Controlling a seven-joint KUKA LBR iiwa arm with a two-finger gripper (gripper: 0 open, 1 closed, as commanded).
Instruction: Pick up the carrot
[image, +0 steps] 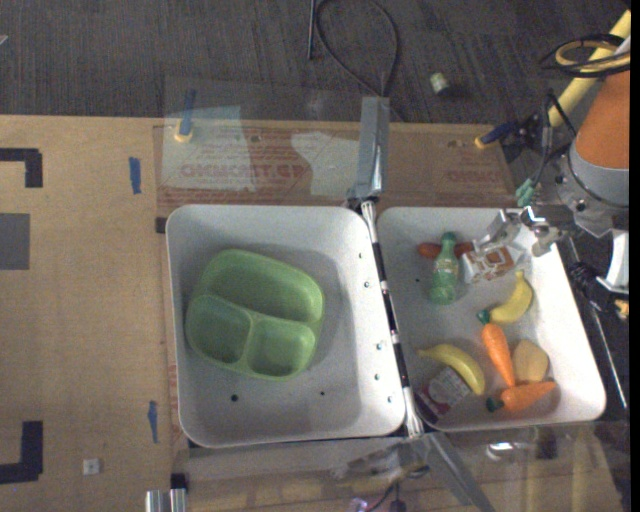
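Tapered glossy orange carrot (497, 354) in right white bin (585, 345), claw (527, 222) above rim, grip state unclear

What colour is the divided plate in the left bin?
Light green; the divided plate shows in the camera view.

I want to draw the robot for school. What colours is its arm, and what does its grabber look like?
The arm is grey with a big orange band near the wrist. Yellow and black cables loop beside it at the top. The gripper is small, silvery-grey metal, with a little teal-green piece next to it. It is too blurry to make out more detail.
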